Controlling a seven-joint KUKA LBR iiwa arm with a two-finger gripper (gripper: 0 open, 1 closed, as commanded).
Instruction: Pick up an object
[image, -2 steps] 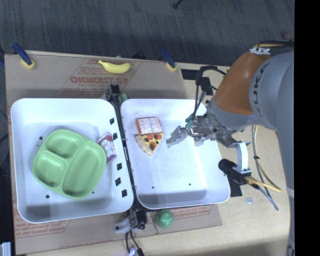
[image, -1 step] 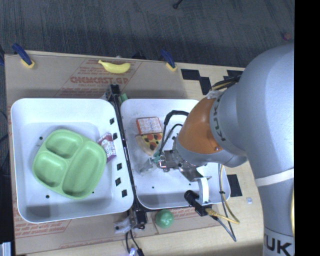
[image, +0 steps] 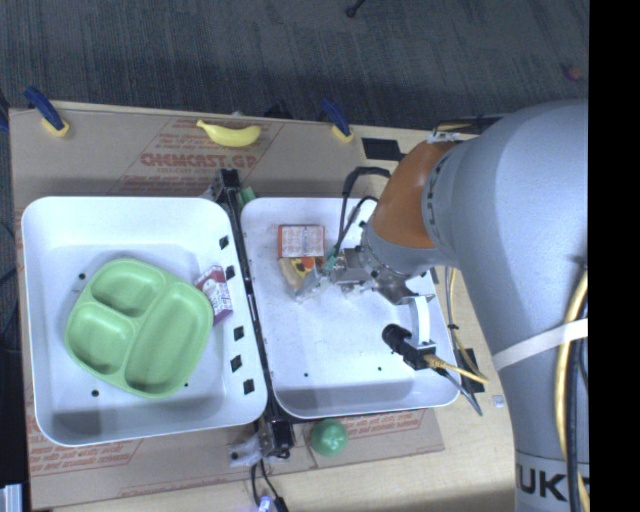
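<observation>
Casing: my arm is smooth pale grey, built of large rounded segments.
Band: a glossy orange ring sits above my wrist.
Cables: thin black leads loop beside the orange ring; a yellow cable runs along my lower body.
Strap: a white band crosses the grey shell.
Marking: dark letters "UK" visible at my base edge.

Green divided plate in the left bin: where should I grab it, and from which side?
Grip the green divided plate by its raised outer rim on the edge facing the right bin, near the small red packet. It lies flat and is too wide to span; only the rim or the ridges between compartments give a pinchable edge. Come straight down from above.
</observation>
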